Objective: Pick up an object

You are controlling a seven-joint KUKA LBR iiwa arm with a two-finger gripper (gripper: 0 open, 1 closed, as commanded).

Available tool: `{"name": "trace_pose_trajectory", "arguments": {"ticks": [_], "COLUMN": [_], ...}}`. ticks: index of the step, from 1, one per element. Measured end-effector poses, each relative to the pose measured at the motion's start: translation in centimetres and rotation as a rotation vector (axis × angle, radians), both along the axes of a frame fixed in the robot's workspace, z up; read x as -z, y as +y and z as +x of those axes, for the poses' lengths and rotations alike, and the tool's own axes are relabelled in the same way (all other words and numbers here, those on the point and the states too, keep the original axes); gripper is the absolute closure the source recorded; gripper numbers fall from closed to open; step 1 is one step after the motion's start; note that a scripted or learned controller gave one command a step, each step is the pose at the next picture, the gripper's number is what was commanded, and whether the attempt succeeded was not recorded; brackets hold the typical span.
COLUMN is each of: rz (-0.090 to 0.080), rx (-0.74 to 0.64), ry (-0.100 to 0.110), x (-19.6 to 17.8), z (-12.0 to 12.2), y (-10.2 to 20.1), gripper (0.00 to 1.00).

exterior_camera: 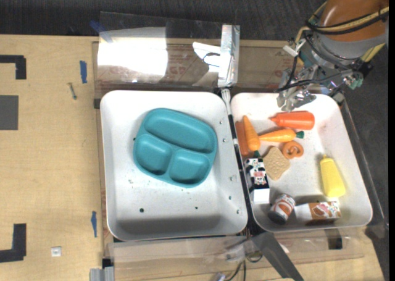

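Observation:
The right bin (355, 150) holds several toy foods. A red-orange carrot (293, 119) lies at its far side, with an orange carrot (284, 133) just below it and a third carrot (248, 136) along the left wall. Around them lie a tan cracker (276, 163), an orange swirl pastry (291, 149), a yellow bottle (332, 176), a black-and-white carton (256, 173), a small can (282, 207) and a brown-labelled carton (322, 210). My gripper (297, 96) hangs over the bin's far edge, just above the red-orange carrot, with nothing seen in it.
The left bin (117, 199) bears a teal divided plate (174, 147). A clear plastic sheet and a foil strip (228, 56) stand behind the bins. The arm's cables (336, 63) hang at the upper right.

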State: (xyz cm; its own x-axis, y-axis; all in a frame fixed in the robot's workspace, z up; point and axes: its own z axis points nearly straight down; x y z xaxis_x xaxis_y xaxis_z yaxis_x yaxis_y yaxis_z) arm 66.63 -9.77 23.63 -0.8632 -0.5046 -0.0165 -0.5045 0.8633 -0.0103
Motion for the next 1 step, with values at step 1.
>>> {"name": "trace_pose_trajectory", "arguments": {"ticks": [1], "rz": [0.004], "rx": [0.003], "ry": [-0.002], "x": [-0.66], "z": [0.03], "y": [0.1], "gripper": [1.0]}}
